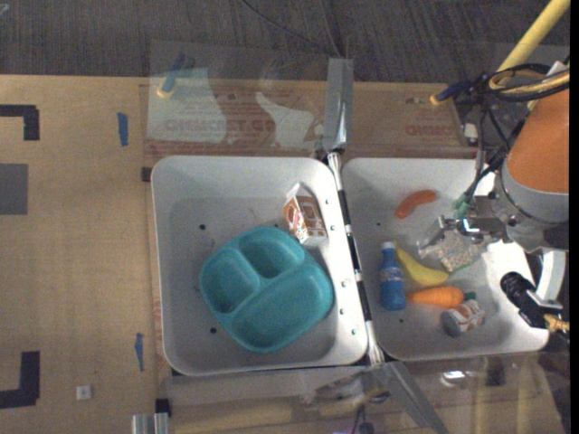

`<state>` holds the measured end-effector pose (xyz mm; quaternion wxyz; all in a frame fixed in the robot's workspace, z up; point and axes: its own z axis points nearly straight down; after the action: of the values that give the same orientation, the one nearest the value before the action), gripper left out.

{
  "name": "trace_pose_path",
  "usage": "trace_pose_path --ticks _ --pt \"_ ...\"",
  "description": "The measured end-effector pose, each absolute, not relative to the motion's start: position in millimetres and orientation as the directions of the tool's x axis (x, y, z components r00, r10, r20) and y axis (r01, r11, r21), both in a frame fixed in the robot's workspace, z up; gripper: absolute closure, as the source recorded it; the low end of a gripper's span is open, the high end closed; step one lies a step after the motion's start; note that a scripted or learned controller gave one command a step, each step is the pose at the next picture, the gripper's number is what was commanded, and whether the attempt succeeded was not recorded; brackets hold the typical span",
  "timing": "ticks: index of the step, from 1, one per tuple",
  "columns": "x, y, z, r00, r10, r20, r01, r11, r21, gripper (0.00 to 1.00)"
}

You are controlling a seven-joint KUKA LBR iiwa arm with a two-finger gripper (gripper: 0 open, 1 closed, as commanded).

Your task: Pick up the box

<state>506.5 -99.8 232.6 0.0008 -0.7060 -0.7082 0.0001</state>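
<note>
The box [305,216] leans beside a teal tray [265,288] in the left bin [176,188] — the gripper [450,240], in the right bin [375,183], may be open or closed; I cannot tell.

Fixed overhead camera, slanted down, both bins [181,183]

Dark grey carpeted floor [109,16] along the top, a black cable [271,12] looping across it. Light wooden bench top [72,260] below, marked with black tape corners [23,120] at its left edge and short blue tape strips [122,128]. A clear plastic sheet [235,107] lies at the bench's far edge. Even, flat lighting.
</note>
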Motion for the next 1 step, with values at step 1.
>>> trace_pose_path --ticks 1 --pt "553.3 -146.0 197.6 0.053 0.999 0.0 0.999 -0.053 0.002 0.0"
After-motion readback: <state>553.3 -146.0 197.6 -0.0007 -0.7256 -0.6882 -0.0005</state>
